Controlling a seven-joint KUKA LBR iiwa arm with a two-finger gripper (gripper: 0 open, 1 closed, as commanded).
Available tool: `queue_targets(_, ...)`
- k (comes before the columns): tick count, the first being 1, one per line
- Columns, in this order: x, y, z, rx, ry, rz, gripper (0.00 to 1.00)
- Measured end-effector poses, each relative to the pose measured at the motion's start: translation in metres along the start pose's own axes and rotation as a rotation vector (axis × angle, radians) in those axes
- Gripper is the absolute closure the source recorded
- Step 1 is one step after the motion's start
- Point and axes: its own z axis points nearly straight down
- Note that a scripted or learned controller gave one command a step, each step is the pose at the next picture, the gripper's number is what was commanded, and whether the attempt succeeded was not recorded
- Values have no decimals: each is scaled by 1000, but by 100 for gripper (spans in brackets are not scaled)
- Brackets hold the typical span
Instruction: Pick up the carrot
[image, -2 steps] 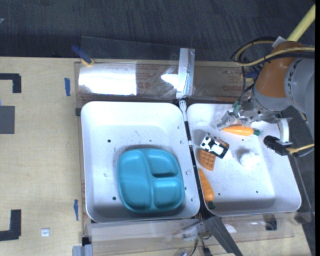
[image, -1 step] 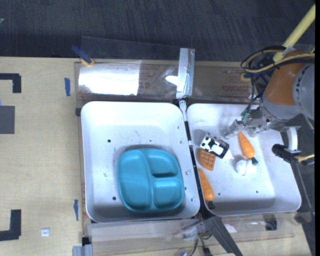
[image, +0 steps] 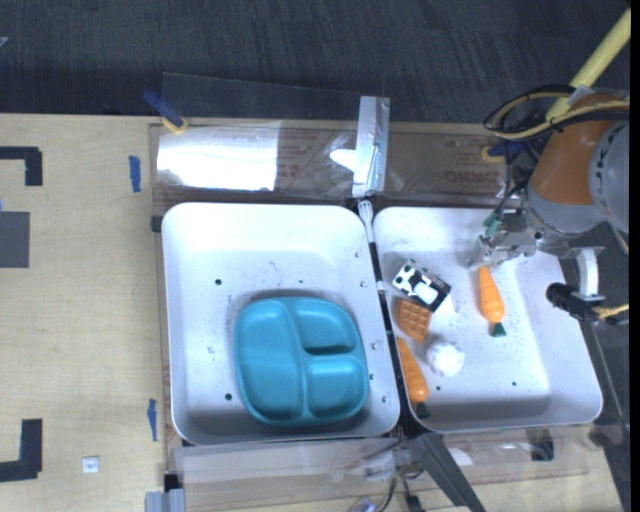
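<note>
While the jaws clamp the carrot over the right bin, a blue tray fills the left bin.

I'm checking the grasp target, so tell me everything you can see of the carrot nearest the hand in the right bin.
The carrot is a small orange toy, seemingly plastic, with a tapered body and a dark green stub at its lower end. It lies flat on the floor of the right bin, lengthwise up and down the picture. Its upper end sits just below the hand, so close that contact cannot be judged. It lies apart from a second carrot by the divider.
</note>
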Motion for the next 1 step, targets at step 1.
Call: queue_targets(1, 70, 35, -83, 5, 1, 226, 100)
